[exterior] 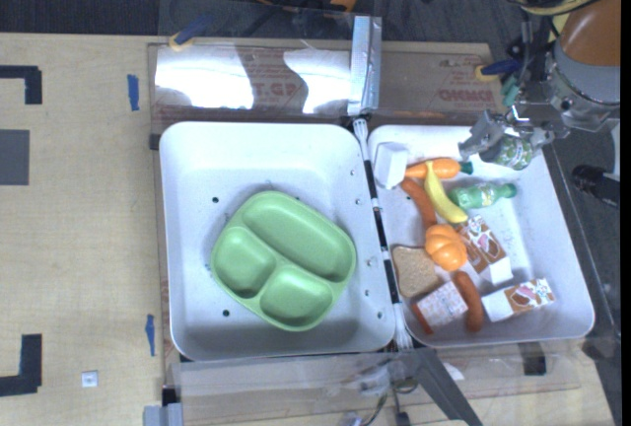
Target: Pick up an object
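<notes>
The end effector (505, 140) hangs over the far corner of the right bin (572, 247), with a clear greenish bottle (513, 152) apparently between its fingers — closed narrow on it. The bottle looks light, smooth and slippery — likely thin plastic, so a grip across its mid-body seems safest.

left bin (187, 217): you have open floor around the green divided tray (283, 259) on all sides, widest along the back. right bin (567, 247): food crowds the middle from the white block (390, 161) near the divider down to the sausage (467, 301) and cartons (523, 296). your clear strips: far-right floor and back-left corner. the claw (503, 140) hangs over the back edge, just beside the green bottle (483, 193).
</notes>
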Motion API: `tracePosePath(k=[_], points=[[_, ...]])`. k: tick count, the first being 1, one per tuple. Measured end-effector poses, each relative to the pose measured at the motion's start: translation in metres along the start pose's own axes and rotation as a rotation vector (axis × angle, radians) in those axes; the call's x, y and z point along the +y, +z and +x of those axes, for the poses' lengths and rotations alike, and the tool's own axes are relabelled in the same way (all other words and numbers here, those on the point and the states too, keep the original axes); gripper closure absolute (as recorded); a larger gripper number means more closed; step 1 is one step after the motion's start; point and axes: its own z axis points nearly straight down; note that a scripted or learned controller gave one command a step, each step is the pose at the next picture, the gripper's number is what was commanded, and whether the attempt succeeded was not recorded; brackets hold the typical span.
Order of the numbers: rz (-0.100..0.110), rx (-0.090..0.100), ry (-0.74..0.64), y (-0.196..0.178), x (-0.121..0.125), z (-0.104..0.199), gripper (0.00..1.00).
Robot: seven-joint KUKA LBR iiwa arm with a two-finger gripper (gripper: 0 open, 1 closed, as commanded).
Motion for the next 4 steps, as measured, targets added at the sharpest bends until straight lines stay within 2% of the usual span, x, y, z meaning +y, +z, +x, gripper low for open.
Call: tracePosePath(k=[1,2,3,4], points=[[-0.002,-0.001,-0.125,0.125,-0.013,0.007,0.0],[-0.027,-0.007,-0.192,0.152,-0.034,0.006,0.0],[-0.069,-0.023,-0.368,0.164,-0.036,0.006,0.0],[-0.059,-0.025,-0.516,0.169,-0.024,0.01,0.0]])
